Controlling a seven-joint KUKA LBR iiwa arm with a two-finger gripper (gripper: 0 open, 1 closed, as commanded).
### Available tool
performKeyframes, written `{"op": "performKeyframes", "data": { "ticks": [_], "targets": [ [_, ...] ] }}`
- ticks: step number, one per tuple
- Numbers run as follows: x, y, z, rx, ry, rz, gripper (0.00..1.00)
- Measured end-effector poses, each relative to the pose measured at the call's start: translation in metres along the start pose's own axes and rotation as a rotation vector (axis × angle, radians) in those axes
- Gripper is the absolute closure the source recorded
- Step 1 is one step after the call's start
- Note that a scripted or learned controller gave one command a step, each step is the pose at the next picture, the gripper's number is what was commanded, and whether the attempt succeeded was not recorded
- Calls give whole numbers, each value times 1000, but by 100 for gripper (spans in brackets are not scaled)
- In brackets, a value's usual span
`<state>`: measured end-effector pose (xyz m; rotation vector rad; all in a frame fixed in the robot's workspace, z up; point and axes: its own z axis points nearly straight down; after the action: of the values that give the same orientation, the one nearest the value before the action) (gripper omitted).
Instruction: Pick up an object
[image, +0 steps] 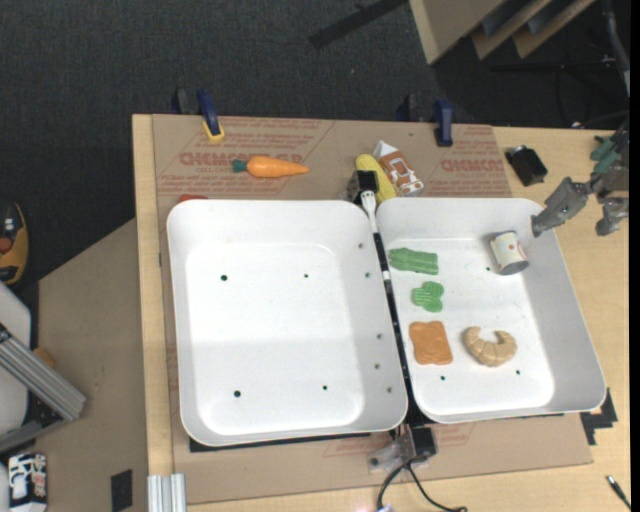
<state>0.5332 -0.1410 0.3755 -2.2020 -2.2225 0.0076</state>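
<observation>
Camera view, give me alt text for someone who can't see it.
Two white bins sit side by side; the right bin holds a croissant, an orange slab, two green pieces and a small can. The gripper hovers at its upper right edge. A toy carrot lies behind the left bin.

Smooth white plastic bins on a matt cardboard sheet.

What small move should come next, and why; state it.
Probably swing the gripper left and down over the can. It sits at the right bin's upper right edge with nothing between its fingers, and the can is the closest object, apart from the rest.
</observation>
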Motion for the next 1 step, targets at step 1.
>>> {"op": "performKeyframes", "data": {
  "ticks": [1],
  "targets": [
    [-6, -1, -20, -19, -9, 8, 100]
  ]
}}
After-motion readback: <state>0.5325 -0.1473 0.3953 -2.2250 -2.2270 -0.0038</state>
